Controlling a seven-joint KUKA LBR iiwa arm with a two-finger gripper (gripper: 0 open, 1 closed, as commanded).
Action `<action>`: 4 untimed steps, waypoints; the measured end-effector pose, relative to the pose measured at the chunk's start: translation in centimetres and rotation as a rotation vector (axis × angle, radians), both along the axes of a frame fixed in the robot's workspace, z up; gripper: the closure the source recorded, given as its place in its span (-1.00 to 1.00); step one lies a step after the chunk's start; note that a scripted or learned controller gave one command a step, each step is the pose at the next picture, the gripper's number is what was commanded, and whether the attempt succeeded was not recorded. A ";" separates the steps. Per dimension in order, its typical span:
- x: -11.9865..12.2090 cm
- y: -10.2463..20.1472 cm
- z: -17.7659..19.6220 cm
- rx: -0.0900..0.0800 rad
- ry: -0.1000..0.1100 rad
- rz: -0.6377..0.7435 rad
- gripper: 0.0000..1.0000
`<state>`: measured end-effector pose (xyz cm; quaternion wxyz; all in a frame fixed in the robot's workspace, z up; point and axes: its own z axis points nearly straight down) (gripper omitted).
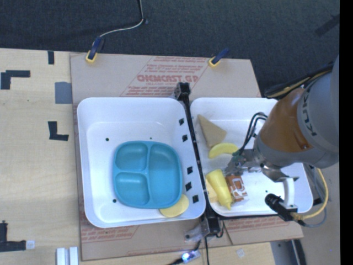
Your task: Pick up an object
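Far left: pale wooden bench (pixel 33 164) marked with dark tape shapes, a brown cardboard sheet (pixel 165 76) with red lettering laid over it, pinned at the top by two yellow-and-blue clamps (pixel 94 53).

Left shallow white bin (pixel 91 120): holds a light blue plastic tray with three compartments (pixel 148 174), lying flat near the middle. A pale yellow rounded slice (pixel 175 207) tucked just under the tray's lower right corner, touching the bin's front wall.

Along the seam between the bins: a black divider strip (pixel 188 142).

Right shallow white bin (pixel 231 106): a tan wedge-shaped piece (pixel 211 130) near the upper left corner, pointing up toward the divider. Just below it, a small yellow curved banana-like piece (pixel 222 149). Lower still, against the front left of this bin, a yellow oblong plastic object (pixel 219 187), smooth and glossy, lying tilted; touching its right side, a small brown-and-white packet (pixel 237 187) with reddish print.

Further right: grey arm with orange band (pixel 287 126) reaching in over the right bin, hand (pixel 238 164) low above the packet and the yellow oblong object, just beside the banana-like piece. Cannot tell how the hand stands; too dark and cluttered there. Nothing visibly held.
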<state>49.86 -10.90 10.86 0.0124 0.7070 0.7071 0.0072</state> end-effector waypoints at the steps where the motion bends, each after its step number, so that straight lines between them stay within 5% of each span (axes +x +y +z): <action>1: 0.0 -0.3 -0.1 0.002 -0.002 0.003 1.00; 4: 0.0 -0.4 -0.2 0.003 -0.002 0.001 1.00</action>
